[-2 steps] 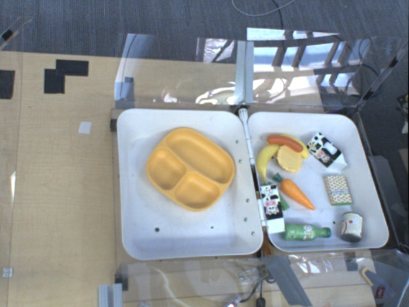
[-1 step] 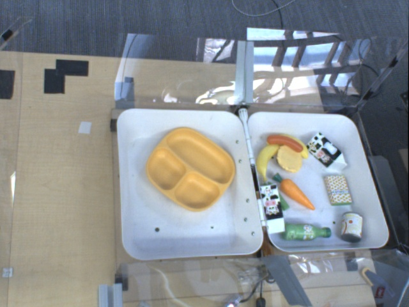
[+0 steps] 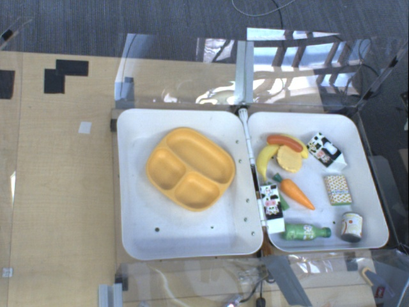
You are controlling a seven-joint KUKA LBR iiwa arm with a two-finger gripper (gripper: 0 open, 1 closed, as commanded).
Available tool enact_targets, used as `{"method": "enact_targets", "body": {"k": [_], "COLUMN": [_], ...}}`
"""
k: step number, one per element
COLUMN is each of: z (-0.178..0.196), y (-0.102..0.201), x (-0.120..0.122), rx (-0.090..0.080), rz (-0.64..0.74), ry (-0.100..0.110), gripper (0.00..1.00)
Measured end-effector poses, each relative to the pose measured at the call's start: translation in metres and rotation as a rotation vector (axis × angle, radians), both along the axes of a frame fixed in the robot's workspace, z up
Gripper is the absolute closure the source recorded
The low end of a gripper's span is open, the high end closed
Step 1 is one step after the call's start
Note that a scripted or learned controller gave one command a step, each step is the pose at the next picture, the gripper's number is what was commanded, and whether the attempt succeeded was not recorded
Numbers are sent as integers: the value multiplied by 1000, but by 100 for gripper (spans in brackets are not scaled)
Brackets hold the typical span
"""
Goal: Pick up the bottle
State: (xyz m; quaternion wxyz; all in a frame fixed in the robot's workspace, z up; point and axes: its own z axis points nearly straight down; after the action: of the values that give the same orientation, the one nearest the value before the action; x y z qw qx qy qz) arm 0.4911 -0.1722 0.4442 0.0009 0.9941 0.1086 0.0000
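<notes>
The gripper's state cannot be told from this view, so the approach has to be planned from the layout of the bins alone.

The bottle (image 3: 307, 232) is green and lies on its side along the near edge of the right bin (image 3: 362, 147), its long axis running left to right, with what looks like the cap end pointing right. Just to its right stands a small can (image 3: 351, 226), close to the cap end. To its left, a black-and-white carton (image 3: 273, 206) lies near the bottle's base, against the divider between the bins. A carrot (image 3: 298, 194) sits a little farther back, apart from the bottle.

In my judgement, the step in hand is the reach to the bottle. It should be done with the fingers set across the bottle's short axis, one on the far side and one on the near side, closing on the middle of the body. The near bin wall leaves little room for the near finger, so a straight descent matters. A round body lying flat may roll if touched unevenly.

The left bin (image 3: 137, 235) holds a yellow divided plate (image 3: 190, 168).
</notes>
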Motion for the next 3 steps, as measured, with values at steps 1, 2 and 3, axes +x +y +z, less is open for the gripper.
{"method": "enact_targets", "body": {"k": [1,2,3], "z": [10,10,-11], "y": [1,1,3], "x": [2,2,40], "rx": [-1,-1,1], "rz": [10,10,-9], "ry": [1,1,1], "gripper": [100,0,0]}}
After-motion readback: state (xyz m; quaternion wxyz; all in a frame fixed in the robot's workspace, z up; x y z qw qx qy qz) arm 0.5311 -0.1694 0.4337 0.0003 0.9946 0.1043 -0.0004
